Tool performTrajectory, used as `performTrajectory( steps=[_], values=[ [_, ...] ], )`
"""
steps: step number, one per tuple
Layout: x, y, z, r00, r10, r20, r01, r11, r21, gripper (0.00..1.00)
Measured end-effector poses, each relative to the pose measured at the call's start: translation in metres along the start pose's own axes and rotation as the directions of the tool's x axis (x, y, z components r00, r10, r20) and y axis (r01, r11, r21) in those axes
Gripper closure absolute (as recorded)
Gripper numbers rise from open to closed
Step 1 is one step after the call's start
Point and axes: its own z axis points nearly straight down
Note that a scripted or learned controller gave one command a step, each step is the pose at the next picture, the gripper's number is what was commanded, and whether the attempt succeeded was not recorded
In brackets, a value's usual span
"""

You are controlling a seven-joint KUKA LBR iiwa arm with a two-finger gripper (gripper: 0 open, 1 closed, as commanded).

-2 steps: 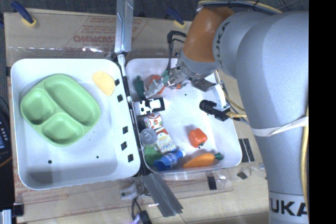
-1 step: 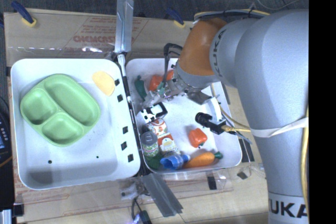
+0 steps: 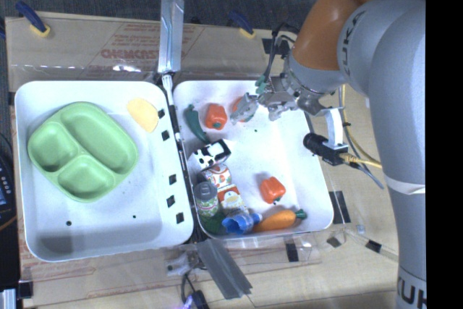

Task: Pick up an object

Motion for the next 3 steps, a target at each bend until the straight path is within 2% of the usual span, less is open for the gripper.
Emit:
performTrajectory(
  steps=[1, 2, 3],
  values=[
    [0.004, 0.042, 0.09, 0.999, 0.032, -0.001, -0.032, 0.999, 0.005, 0.0],
    [-0.012, 0.049, 0.094, 0.993, 0.117, -0.004, -0.117, 0.993, 0.008, 0.0],
    [-0.05, 0.049, 0.102, 0.983, 0.184, -0.008, -0.184, 0.983, 0.006, 0.0]
  ],
)
